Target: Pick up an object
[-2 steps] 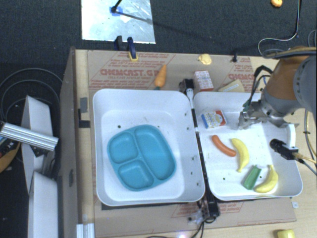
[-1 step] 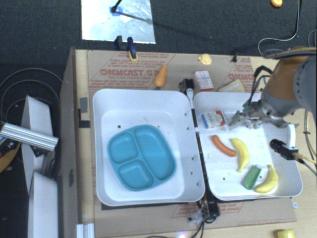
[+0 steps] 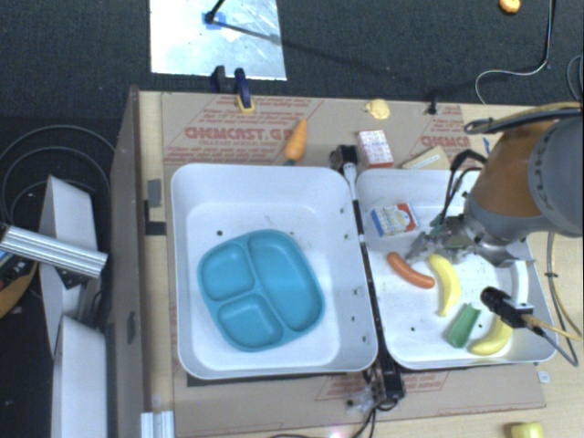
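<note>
1. Right bin [image 3: 401, 328], near corner: one yellow banana [image 3: 493, 338], with a green block [image 3: 462, 324] touching its left end
2. Left bin [image 3: 210, 190]: one blue three-compartment plate [image 3: 261, 287] lying flat, well apart from the arm
3. Right bin, middle: the second banana [image 3: 445, 283], curved, lying lengthwise toward me; just to its left, an orange-red sausage [image 3: 411, 271] at a slant
4. Gripper [image 3: 436, 245]: I see it low over the right bin, just beyond the sausage and the far tip of the second banana, the objects closest to it; I cannot tell whether it is released or clenched
5. Right bin, far part: one small white carton [image 3: 392, 218] with red and blue print
6. Cardboard [image 3: 237, 135] beyond the bins: one carrot [image 3: 295, 140]; near it, one small pink-and-white box [image 3: 375, 147]
</note>
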`<action>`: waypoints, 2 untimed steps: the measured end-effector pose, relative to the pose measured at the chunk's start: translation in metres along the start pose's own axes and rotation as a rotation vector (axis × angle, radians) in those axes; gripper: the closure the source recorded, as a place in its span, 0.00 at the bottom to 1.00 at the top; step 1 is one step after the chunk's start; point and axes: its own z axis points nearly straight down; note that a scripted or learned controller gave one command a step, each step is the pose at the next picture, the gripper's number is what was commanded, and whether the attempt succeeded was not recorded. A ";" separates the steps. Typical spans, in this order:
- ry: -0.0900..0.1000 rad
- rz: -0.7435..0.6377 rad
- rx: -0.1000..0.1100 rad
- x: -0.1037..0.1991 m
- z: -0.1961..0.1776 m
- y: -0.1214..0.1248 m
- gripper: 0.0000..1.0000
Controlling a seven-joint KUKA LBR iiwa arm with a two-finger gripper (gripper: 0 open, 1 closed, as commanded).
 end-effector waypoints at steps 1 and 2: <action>-0.007 -0.014 0.015 0.035 -0.003 0.098 0.00; 0.002 0.001 0.009 -0.012 -0.001 0.096 0.00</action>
